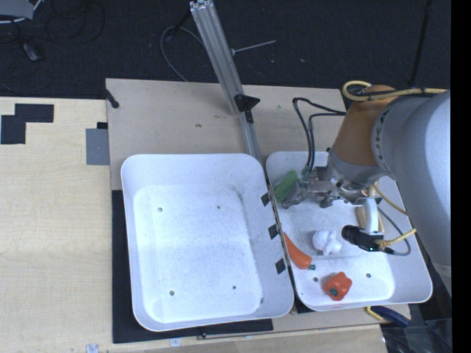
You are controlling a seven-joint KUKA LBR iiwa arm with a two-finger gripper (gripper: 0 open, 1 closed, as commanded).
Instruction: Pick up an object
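A robotics lab or test cell, seen from above. A pale wooden bench [184, 120] carries two shallow white bins [195, 241] side by side on a black mat. A large grey industrial robot arm [412, 153] with an orange band reaches in from the right, trailing loose black and yellow cables [305, 120]. An aluminium extrusion post [221, 57] rises at a slant from the bench's far edge. Beyond the bench lies dark carpet with more stray cables [44, 6].

On the bench [176, 116], two bins sit side by side; the right bin [412, 285] holds a carrot [296, 252] at its left wall and a pepper [336, 285] near the front.
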